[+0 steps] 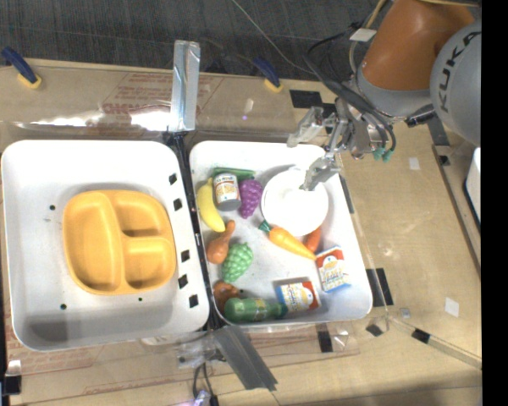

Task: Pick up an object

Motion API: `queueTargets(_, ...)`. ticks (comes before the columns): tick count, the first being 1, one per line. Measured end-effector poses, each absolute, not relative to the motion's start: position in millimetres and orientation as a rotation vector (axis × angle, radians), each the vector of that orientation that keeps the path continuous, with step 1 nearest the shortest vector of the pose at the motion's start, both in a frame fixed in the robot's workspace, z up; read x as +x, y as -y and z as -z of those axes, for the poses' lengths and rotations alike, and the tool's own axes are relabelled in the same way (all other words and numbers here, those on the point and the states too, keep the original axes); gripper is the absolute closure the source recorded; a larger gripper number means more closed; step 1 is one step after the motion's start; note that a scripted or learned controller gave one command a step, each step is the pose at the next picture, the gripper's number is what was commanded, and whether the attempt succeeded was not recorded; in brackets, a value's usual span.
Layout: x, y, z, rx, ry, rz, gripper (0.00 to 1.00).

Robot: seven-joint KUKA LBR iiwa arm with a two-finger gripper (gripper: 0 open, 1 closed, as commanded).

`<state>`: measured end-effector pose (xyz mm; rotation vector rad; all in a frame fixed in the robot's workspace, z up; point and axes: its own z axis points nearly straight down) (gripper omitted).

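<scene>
— Metal-grey, is it, the end effector (322, 169)? Where does it sit?

— Right of centre in the upper half of the frame, over the upper right corner of the right bin (361, 288), its tip above the white plate (289, 208). Whether it is apart or together I cannot tell; nothing is visibly held.

— And around the plate?

— An orange carrot (288, 241) lies at the plate's lower edge. Purple grapes (251, 196) and a small can (226, 189) are to its left, with a yellow banana (208, 208) by the bin's left wall. Lower down are green grapes (237, 261), a green bottle (252, 309) and two small cartons (331, 270).

— Further out?

— The left bin (25, 176) holds a yellow divided tray (118, 241). Both bins rest on the tan counter (406, 227), and the arm's orange band (411, 36) shows at the upper right.
</scene>
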<state>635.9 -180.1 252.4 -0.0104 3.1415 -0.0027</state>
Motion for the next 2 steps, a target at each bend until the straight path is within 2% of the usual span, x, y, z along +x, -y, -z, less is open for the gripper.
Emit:
queueTargets(1, 609.9, 205, -114, -0.078, -3.118, 0.008, 0.00)
queueTargets(2, 560.6, 184, -93, -0.023, -3.139, 0.001, 0.00)
